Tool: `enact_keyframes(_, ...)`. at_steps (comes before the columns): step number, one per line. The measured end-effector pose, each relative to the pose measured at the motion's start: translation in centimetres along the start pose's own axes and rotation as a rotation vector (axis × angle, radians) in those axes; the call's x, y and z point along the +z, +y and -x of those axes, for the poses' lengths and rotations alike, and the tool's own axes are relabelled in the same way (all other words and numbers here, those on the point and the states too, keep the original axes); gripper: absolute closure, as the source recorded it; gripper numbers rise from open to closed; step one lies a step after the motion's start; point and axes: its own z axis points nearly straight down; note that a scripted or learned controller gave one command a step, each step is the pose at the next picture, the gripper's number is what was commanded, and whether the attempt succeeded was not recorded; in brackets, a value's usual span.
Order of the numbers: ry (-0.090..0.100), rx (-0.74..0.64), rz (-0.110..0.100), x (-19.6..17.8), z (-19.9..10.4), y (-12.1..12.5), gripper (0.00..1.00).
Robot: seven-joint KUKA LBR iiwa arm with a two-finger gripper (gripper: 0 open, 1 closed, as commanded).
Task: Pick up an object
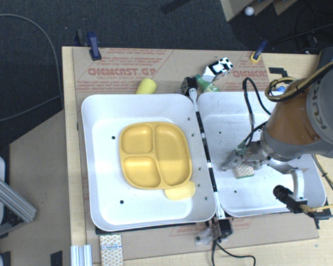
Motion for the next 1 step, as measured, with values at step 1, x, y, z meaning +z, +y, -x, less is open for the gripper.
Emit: enact_keyframes(1, -0.001, 0.0, 0.002, -0.99, -0.02, 0.05, 1.0)
